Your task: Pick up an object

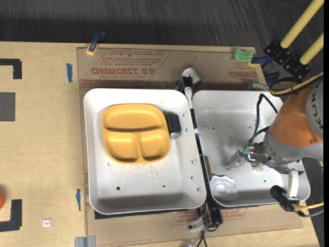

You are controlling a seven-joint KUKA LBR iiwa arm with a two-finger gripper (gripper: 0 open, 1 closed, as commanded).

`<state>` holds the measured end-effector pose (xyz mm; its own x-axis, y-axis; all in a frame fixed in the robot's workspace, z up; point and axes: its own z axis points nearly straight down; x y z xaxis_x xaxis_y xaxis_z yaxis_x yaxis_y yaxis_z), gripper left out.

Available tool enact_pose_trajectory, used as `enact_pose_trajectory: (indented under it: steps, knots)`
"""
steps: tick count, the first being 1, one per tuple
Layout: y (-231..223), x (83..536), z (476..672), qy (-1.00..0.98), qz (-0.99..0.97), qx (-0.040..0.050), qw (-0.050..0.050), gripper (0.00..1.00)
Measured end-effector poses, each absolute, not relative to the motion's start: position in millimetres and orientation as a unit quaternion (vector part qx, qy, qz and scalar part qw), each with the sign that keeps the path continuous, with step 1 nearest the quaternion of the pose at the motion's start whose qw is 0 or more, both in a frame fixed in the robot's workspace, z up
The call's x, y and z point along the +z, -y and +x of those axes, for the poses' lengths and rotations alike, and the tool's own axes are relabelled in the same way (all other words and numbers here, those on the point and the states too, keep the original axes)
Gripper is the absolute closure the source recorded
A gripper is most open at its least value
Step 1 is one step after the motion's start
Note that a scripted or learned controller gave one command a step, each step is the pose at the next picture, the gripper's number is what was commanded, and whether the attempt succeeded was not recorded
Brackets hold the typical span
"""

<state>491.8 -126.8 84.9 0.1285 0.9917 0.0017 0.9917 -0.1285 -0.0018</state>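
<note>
The gripper (pixel 234 160) sits low inside the right bin (pixel 226 107). A small lidded cup (pixel 224 186) lies just below it in the same bin. Well to its left — across the shared rims — a divided tray (pixel 136 133) rests in the left bin (pixel 97 153), a small dark object (pixel 173 124) touching the tray's right edge.

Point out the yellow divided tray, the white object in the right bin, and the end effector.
yellow divided tray (pixel 136 133): camera view, on its central ridge.
white object (pixel 223 186): camera view, on its top surface, near the right bin's front edge.
end effector (pixel 235 159): camera view, at its tip.
</note>
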Motion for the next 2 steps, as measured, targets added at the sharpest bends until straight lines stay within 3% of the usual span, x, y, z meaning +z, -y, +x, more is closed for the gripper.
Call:
enact_pose_trajectory:
  steps: [1, 2]
  knots:
    - [126, 85, 527.0, 0.579, -0.816, -0.0002, 0.000, 0.00]
    - [117, 85, 564.6, 0.737, -0.676, -0.0008, -0.002, 0.00]
